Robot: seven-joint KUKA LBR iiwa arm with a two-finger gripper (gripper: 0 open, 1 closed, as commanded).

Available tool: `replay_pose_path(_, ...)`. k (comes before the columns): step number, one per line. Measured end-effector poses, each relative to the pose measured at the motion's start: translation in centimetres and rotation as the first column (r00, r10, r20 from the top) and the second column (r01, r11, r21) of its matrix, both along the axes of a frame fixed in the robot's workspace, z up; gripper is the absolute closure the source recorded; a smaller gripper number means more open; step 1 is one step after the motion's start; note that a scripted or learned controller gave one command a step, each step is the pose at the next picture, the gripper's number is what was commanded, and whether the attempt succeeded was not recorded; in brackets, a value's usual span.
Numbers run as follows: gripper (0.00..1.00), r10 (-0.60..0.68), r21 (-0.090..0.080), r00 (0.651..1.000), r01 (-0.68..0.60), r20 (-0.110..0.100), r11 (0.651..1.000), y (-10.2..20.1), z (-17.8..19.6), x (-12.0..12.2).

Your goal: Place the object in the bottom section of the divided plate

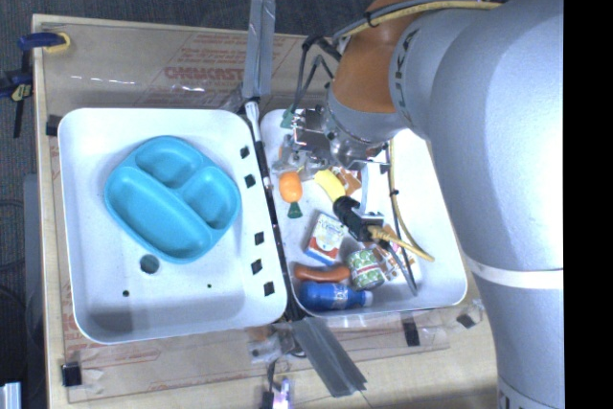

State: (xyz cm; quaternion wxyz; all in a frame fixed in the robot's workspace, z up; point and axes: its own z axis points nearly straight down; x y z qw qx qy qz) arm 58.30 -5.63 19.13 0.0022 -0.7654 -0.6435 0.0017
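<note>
The divided plate (172, 196) is bright blue, roughly rounded-triangular, with three shallow sections set off by raised ridges. It lies tilted in the left white bin (96, 302), toward that bin's upper half, and all three sections look bare. A small dark green round thing (149, 264) sits on the bin floor just below the plate.

The right bin (445, 244) holds a jumble: an orange carrot-like toy (290, 190), a yellow piece (330, 184), a small printed carton (327, 239), a red sausage shape (321, 272), a blue bottle (337, 297) and a green can (367, 266).

The arm (383, 72) reaches over the right bin's upper part, with the gripper (308, 141) low among the clutter; whether it is open or closed cannot be told.
</note>
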Motion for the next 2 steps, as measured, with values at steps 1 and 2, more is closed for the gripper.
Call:
replay_pose_path(1,1.0,0.204,-0.001,0.979,-0.204,0.003,0.979,5.7,3.0,0.1)
replay_pose_path(2,1.0,0.585,0.001,0.811,-0.585,0.001,0.811,11.7,0.0,-0.1)
